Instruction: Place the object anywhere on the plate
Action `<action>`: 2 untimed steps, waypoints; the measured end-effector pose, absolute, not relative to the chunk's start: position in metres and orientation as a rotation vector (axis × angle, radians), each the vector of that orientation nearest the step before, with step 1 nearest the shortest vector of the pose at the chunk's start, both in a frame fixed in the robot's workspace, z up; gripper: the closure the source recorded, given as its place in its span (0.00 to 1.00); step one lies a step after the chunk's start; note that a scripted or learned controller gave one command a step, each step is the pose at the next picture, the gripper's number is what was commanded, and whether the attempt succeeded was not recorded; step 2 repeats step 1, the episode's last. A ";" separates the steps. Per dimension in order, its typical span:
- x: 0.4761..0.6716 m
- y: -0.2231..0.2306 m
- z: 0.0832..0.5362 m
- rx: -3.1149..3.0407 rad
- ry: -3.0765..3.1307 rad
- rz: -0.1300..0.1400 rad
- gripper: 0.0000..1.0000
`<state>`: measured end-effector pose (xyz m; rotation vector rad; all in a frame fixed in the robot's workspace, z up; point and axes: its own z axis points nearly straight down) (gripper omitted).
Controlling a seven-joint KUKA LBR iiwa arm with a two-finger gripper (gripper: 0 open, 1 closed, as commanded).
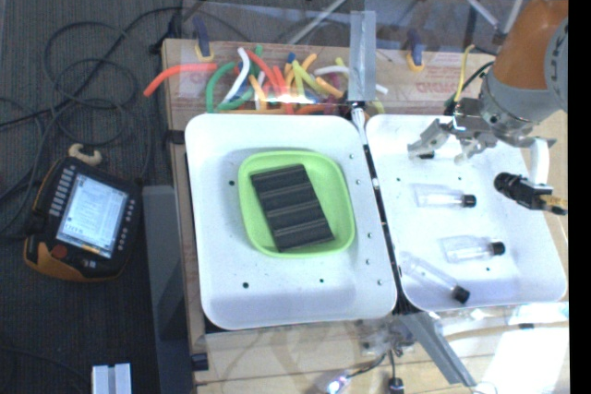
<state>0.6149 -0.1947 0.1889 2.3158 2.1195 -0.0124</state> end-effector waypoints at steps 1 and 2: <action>0.615 -0.195 0.189 2.316 2.119 -0.012 0.00; 0.615 -0.195 0.189 2.316 2.119 -0.012 0.00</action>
